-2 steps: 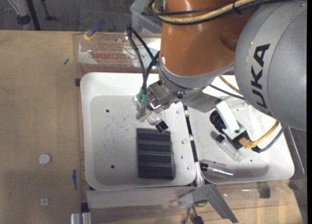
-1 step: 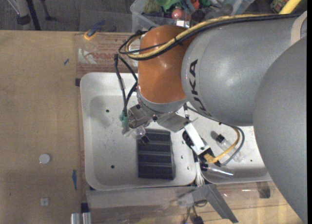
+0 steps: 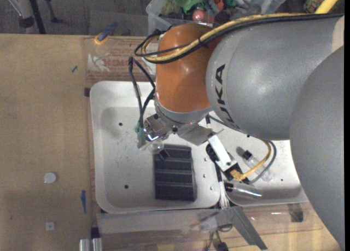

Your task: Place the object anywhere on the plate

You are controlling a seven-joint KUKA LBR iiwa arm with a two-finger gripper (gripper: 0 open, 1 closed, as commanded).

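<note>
Arm: grey arm point(image 3: 273, 64) with orange band, reaching in from the right and covering much of the right-hand bin point(image 3: 284, 192).
Gripper position: gripper point(image 3: 155, 141) low over the left-hand bin point(image 3: 109, 151), just beside the far left corner of the black ribbed block point(image 3: 175, 173).
Claw state: cannot tell; tip blurred and crowded by wrist fittings and cable, nothing confirmed in hold.
Task object, location: judged to be the black ribbed block, lying flat on the floor of the left-hand bin, near the front wall and toward the bin's right side, long axis running front to back.
Plate: not identified with confidence; no placement to record.
Object, handling (judgement): looks rigid and of moderate weight, likely moulded plastic or rubber; not fragile; raised ribs across the top likely to resist slipping, flat underside likely to sit stable once set down.
Hold point (judgement): across the short width at mid-length, one finger on each long side, to keep it level; a corner grip likely to let it swing or tip.
Risk (judgement): present gripper position at the corner, off-centre for a balanced lift; front wall close to the near end, limited room there.
Task progress (judgement): object not yet lifted.
Bench: small pale disc point(image 3: 50, 177) on the bench point(image 3: 38, 108), well apart from the bins.
</note>
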